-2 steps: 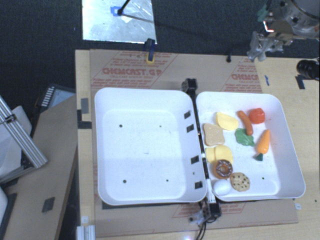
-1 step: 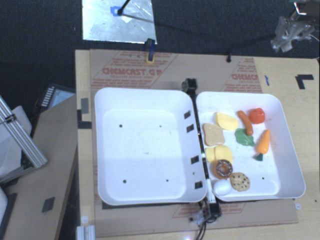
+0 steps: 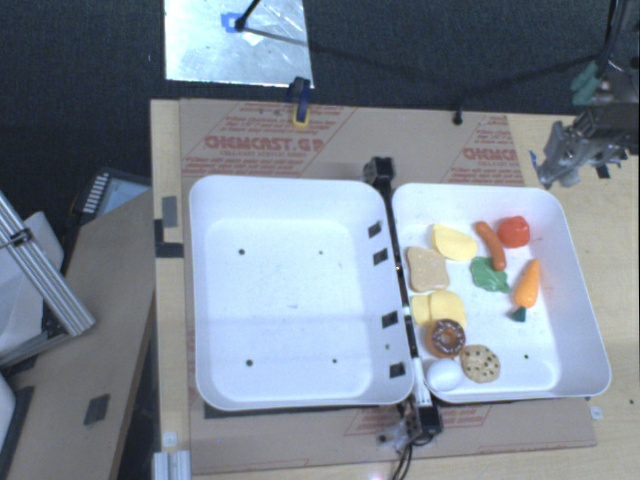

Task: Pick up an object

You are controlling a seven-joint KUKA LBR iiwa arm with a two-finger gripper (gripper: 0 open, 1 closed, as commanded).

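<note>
Nearest you, along the front of the right bin (image 3: 585, 368), you have a white egg (image 3: 443, 375) beside a chocolate-chip cookie (image 3: 480, 363), with a chocolate donut (image 3: 445, 338) just behind the egg. The donut touches a yellow block (image 3: 438, 307) at the bin's left wall.

Next row back, you find a tan bread slice (image 3: 427, 268) just behind the yellow block. To its right lies a green leafy piece (image 3: 488, 275), then an orange carrot (image 3: 526, 285) with its green tip pointing toward the front.

Further back, a pale yellow piece (image 3: 455, 242) sits beside a slim orange sausage (image 3: 489, 244), which runs diagonally and meets the green piece. A red tomato (image 3: 513, 231) rests just right of the sausage, close to the bin's rear wall.

The left bin (image 3: 290, 293) stands alongside, joined to the right one by a row of black clips. Both rest on a cardboard sheet (image 3: 330, 138) on the desk (image 3: 165, 138).

Farthest off, the gripper (image 3: 562, 161) hangs past the right bin's rear right corner, well apart from every item. You cannot tell whether the jaws are released or clenched.

Beyond the desk, a shiny metal plate (image 3: 235, 26) lies on dark carpet.
</note>
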